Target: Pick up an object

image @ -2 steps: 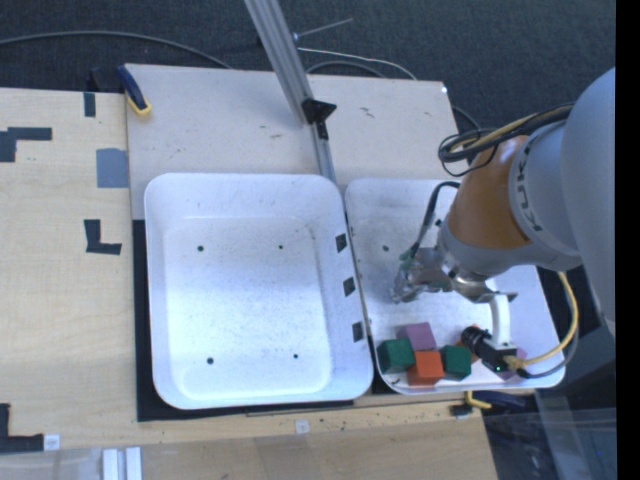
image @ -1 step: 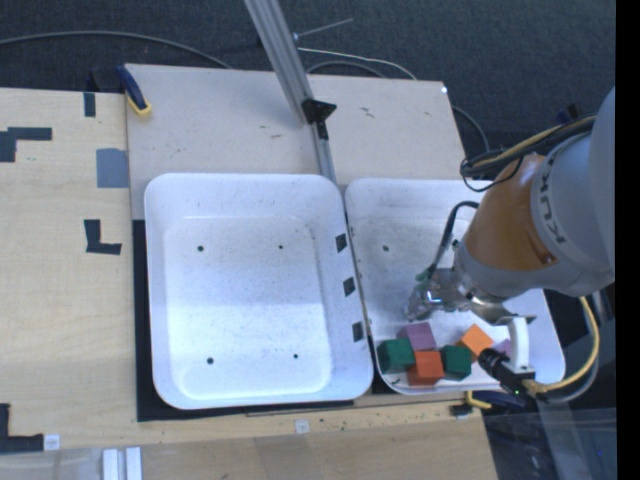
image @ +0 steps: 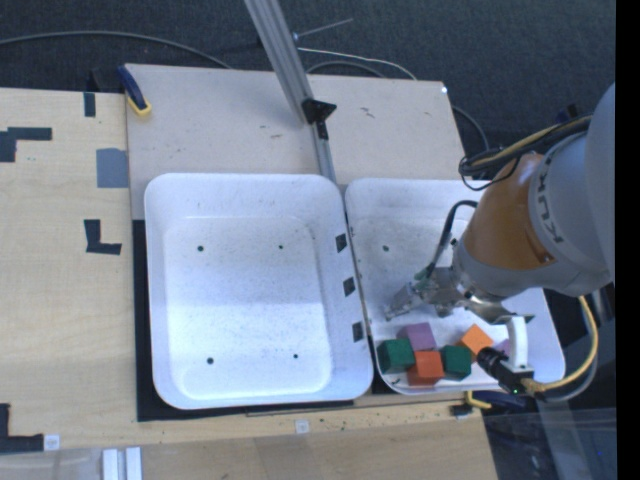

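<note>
From the camera above the bench, two shallow white bins sit side by side. The left bin [image: 245, 288] has only bare, speckled floor showing. The right bin [image: 395, 218] holds a small heap of blocks at its near end: a dark green block [image: 397, 355], a purple block [image: 420, 335], a red-orange block [image: 429, 366], a second green block [image: 457, 361] and an orange block [image: 477, 338], all touching or just beside one another.

The arm [image: 540, 218] reaches in from the right, its orange band over the right bin. The gripper [image: 420, 293] hangs above the bin floor, just beyond the heap and nearest the purple block. Its metal parts are small and blurred here, so I cannot tell how far the claw stands open, and nothing can be seen held in it. A slanted metal rail [image: 285, 53] crosses the bench behind the bins.

As I judge it, the step in hand is the approach: no block is lifted yet, and every block rests in the bin. The next move calls for choosing one block, likely the purple one since it lies closest, lining the claw over it and coming down cleanly. The crowding is the difficulty; neighbouring blocks leave little room on either side, so the claw may nudge them or close on an edge.
</note>
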Robot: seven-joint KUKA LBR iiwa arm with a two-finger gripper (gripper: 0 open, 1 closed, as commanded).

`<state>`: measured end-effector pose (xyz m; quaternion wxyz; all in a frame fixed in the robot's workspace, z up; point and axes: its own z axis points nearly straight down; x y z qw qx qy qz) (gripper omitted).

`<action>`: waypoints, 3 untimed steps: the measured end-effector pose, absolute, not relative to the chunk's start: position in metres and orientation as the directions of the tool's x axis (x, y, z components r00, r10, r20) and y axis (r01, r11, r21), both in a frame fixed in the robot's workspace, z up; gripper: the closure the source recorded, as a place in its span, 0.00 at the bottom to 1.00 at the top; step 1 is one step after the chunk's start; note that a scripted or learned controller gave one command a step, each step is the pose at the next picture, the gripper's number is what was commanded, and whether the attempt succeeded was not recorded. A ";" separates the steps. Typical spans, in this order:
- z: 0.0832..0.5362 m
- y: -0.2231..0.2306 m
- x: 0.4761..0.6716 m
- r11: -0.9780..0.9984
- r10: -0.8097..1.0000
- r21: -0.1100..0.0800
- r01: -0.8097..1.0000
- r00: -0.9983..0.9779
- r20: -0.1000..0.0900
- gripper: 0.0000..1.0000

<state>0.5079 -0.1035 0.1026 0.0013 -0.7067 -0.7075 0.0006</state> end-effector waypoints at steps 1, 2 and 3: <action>0.274 -0.120 0.531 0.002 1.000 0.007 1.000 -0.002 -0.002 0.00; 0.304 -0.153 0.566 0.001 1.000 0.005 1.000 -0.001 -0.003 0.00; 0.282 -0.191 0.516 0.000 1.000 -0.001 1.000 0.000 -0.001 0.00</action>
